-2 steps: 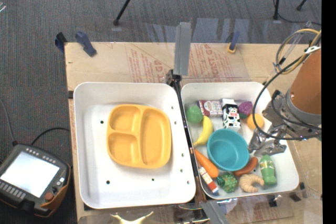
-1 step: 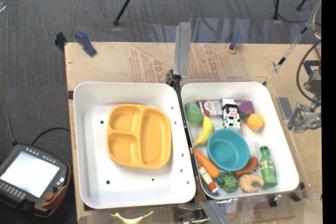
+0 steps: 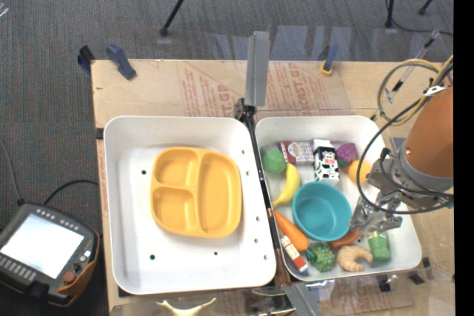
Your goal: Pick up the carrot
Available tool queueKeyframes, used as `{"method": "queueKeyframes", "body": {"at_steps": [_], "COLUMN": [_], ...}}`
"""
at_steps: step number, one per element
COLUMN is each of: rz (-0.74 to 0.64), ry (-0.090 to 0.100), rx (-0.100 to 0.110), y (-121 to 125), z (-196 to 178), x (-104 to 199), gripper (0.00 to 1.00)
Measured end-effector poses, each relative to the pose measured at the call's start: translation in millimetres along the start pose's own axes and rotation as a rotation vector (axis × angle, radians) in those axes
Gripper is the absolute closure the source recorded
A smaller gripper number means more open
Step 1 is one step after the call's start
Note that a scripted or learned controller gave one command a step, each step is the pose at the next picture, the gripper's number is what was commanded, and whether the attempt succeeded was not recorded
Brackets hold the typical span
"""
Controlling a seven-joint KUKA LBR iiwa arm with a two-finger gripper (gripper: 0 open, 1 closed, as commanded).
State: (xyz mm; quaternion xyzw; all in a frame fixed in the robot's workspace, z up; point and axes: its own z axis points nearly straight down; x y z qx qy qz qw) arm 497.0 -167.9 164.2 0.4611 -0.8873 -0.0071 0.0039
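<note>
The carrot is orange and lies at a slant in the right bin, near its front left, just left of a teal bowl. My gripper hangs low over the right side of that bin, to the right of the bowl and well apart from the carrot. Directly beneath it lie a red-orange pepper-like piece and a green block. Nothing shows between the gripper and the carrot except the bowl.
Around the bowl lie a banana, a green fruit, a maroon carton, a cow-print carton, a purple piece, broccoli and a croissant. The left bin holds a yellow divided plate.
</note>
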Motion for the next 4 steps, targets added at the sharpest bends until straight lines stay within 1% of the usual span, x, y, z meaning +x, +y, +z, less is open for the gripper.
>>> {"method": "queueKeyframes", "body": {"at_steps": [1,2,3,4], "rz": [0.204,0.396,0.293,0.386], "ry": [-0.004,-0.012,-0.001,-0.005], "rx": [0.011,0.028,0.0,0.01], "y": [-55.2,-68.9,-22.4,-114.6], "z": [38.6,-150.1,2.1,49.9], "x": [12.1,4.8,34.1,-35.6], "gripper": [1.0,1.0,1.0,1.0]}}
